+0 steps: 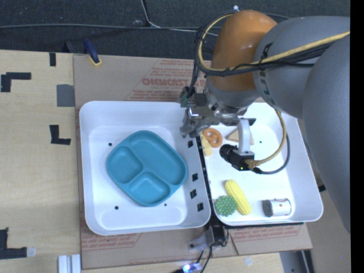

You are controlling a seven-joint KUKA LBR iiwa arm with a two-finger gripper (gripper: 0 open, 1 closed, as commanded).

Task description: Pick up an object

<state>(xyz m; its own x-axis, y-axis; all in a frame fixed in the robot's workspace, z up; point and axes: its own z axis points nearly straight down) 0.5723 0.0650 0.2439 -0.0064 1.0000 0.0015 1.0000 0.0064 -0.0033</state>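
Camera view: one blue tray (147, 168), one corn cob (237, 196), two bins (91, 152).

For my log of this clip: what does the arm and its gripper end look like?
A thick grey arm with a rounded orange band above the wrist. Yellow and black cables loop around that band. Below sits a metallic gripper assembly, with a black cable curling beside it.

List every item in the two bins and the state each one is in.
Blue divided plate: lying flat in the left bin, right way up.
Corn cob: lying on its side in the right bin.
Green ball: resting against the corn.
Small can: on its side.
Orange ring: flat, beneath the arm's wrist.
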